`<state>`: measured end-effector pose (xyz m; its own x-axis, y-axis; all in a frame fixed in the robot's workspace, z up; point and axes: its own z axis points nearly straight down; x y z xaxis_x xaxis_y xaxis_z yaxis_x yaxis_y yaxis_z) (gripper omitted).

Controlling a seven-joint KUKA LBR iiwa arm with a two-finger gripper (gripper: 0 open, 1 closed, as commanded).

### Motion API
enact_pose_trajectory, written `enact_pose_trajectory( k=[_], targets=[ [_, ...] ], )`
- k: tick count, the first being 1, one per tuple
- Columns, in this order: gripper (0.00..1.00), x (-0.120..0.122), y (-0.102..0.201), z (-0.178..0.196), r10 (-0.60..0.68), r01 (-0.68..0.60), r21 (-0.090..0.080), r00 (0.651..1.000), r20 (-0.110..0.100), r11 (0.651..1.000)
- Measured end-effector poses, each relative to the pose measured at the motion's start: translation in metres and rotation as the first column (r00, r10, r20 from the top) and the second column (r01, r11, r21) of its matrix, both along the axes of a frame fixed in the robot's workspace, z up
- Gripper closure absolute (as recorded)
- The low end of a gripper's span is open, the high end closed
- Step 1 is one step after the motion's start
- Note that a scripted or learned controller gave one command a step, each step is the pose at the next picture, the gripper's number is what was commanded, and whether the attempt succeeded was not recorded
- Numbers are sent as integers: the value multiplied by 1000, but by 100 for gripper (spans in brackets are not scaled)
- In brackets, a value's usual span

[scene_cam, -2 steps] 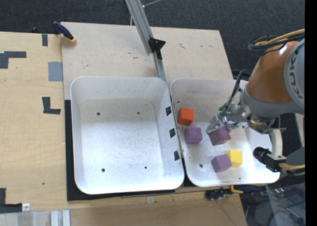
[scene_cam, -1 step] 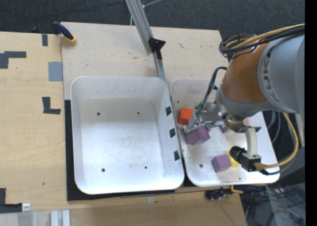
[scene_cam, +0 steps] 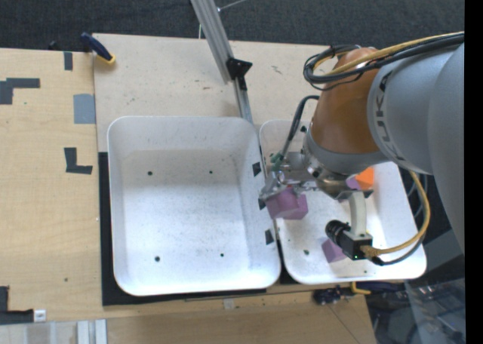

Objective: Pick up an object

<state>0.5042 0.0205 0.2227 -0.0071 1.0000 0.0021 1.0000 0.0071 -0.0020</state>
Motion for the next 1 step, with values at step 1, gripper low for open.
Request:
enact_pose_trajectory(
  k=[1],
  targets=[
    [100, 6, 64, 4, 2, -2, 0, 1000, 0, 1000]
  ],
)
